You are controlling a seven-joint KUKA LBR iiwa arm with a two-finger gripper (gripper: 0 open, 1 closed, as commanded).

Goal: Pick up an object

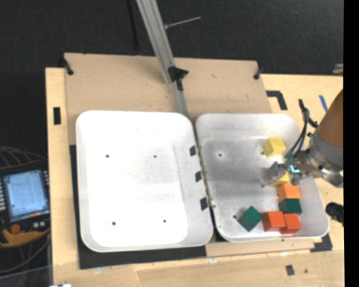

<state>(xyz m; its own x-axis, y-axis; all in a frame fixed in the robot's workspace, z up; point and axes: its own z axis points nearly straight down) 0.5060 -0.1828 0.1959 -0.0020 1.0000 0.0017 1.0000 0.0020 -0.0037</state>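
Two white bins point(137, 178) rest on a tan bench point(161, 82). In the right bin point(239, 136), a yellow block point(274, 146) lies at 1 o'clock; orange blocks point(281, 220) and green blocks point(249, 218) cluster toward 5 o'clock.

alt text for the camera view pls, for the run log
A grey robot arm reaches from the right into the right white bin, its gripper low among coloured blocks: a yellow block behind it, orange blocks and green blocks in front. The left white bin sits beside it on the wooden bench.
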